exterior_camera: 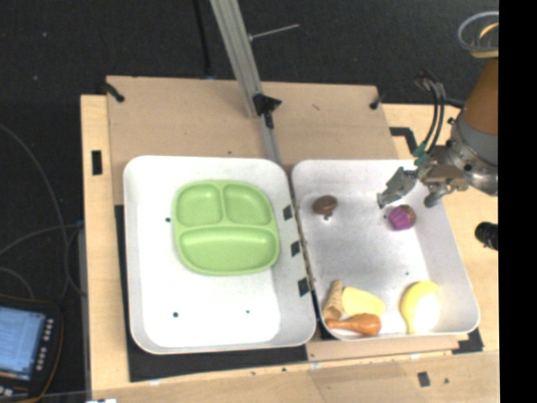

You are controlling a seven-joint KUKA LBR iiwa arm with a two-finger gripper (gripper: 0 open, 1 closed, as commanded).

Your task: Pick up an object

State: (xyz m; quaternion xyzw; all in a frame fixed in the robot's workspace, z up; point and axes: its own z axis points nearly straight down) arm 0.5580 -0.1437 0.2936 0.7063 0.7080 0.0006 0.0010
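Hovering at the right of the frame over the right bin (379, 173), tool (413, 193) spread open and gripping nothing, two fingers (391, 191) angling down and toward the left. Lying just below and between those fingers, slightly lower in the frame: purple object (402, 217), small and roundish, with no clear long axis. Probably needing only a short drop to straddle it. Sitting further left in the same bin, brown mushroom-like piece (325, 205). Crowding the bin's lower edge, yellow lemon-like object (420, 305), pale yellow wedge (362, 300) and orange carrot-like piece (359, 325). Resting in the left bin (143, 309) at frame centre-left, green divided plate (226, 227). Carrying both bins, table (336, 107).
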